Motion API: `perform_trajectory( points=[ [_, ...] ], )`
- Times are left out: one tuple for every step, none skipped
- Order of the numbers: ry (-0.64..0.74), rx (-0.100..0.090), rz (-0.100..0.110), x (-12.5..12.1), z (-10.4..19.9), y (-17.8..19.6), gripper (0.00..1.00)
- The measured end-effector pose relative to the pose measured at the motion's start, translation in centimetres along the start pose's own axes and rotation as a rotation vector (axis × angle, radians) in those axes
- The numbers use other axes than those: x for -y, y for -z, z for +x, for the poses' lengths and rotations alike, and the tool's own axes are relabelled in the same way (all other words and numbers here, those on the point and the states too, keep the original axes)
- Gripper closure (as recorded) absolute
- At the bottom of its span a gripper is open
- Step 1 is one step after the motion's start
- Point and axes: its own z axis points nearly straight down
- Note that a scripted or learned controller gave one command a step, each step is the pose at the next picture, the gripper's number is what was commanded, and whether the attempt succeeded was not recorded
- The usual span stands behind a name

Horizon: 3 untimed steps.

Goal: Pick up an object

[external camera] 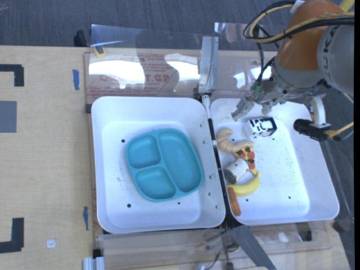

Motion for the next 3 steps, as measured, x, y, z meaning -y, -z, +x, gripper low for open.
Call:
perform_trajectory(
  points=[
    [0.194,0.003,-0.005,8.8,-0.6,-9.8,0.0],
    [0.193,0.006,-0.012,8.6,-0.6,-8.6,1.0],
    [-0.082,0.001,-0.006,1.0,3.5,0.2,1.0]
  ],
)
